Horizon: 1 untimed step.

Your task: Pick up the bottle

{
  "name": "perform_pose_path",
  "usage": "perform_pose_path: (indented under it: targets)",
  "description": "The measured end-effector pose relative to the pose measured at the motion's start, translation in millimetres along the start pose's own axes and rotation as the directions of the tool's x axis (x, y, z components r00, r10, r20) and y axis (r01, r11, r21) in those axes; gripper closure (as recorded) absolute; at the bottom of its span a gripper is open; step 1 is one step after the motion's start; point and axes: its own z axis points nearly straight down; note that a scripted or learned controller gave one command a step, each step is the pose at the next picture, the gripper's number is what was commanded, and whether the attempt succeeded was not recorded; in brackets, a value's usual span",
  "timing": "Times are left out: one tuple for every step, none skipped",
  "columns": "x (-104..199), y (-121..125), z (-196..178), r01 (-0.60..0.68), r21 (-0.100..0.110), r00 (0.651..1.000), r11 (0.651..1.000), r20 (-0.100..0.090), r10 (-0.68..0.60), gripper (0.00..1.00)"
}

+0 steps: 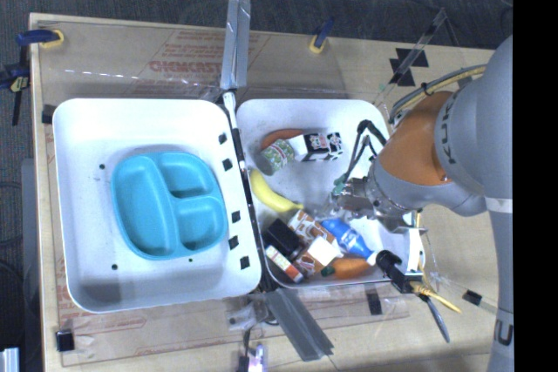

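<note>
Blue plastic bottle (pixel 347 234) lying flat | end effector (pixel 349 198) above; finger state unclear

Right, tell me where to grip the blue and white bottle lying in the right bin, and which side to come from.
Probably across the blue midsection of the blue and white plastic bottle, coming straight down from above. It lies on its side, slanting across the shallow white right bin, with an orange carrot-like piece and small boxes crowding its lower side, so a sideways approach looks blocked. Fingers should close across its narrow width, not along its length.
</note>
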Motion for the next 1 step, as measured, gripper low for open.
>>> perform_pose_path:
  targets:
    - [67.0,35.4,-120.3,-0.348,0.009,0.937,0.937,-0.001,0.348,1.00]
